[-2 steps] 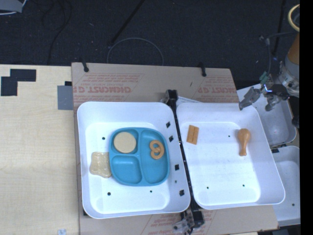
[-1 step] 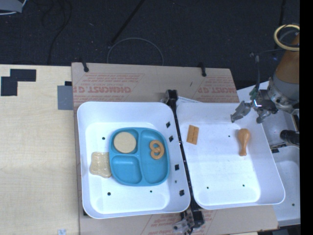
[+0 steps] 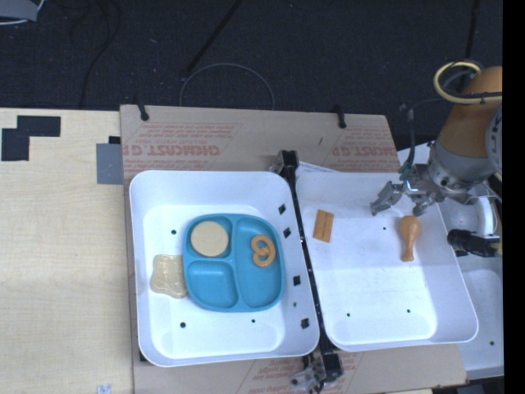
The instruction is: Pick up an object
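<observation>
In the right bin [image 3: 385, 318] lie a tan drumstick-shaped piece [image 3: 408, 236] near the right wall and a small orange block [image 3: 323, 226] near the left wall. My gripper [image 3: 403, 201] hangs over the bin's upper right part, just above the drumstick's top end. Its fingers are spread open and nothing is between them.
The left bin [image 3: 156, 195] holds a blue divided tray [image 3: 234, 290] with a round beige cracker [image 3: 208, 238] and a pretzel [image 3: 262, 251] in its upper compartments. A pale toast-like piece [image 3: 168, 275] lies beside the tray's left edge. A black divider [image 3: 297, 245] separates the bins.
</observation>
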`<state>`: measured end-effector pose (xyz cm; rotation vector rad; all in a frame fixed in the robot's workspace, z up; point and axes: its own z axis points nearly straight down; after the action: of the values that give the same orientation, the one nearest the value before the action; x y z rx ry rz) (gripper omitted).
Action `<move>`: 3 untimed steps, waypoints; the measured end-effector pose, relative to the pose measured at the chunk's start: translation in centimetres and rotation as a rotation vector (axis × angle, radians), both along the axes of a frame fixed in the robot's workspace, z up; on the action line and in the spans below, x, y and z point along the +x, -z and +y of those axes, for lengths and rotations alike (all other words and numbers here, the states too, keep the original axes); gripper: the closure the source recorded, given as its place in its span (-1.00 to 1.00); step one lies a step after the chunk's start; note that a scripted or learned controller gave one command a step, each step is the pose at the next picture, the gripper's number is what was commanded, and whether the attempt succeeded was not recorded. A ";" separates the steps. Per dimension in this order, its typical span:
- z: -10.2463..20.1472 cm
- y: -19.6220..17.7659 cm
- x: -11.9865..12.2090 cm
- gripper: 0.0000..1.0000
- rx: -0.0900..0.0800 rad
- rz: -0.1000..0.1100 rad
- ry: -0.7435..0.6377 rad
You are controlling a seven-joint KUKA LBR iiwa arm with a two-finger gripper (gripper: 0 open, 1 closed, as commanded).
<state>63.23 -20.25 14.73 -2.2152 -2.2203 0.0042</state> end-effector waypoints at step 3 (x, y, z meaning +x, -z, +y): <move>0.7 -1.6 0.3 1.00 -0.002 -0.008 0.000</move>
<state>63.57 -19.52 16.28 -2.2203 -2.2257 -0.0023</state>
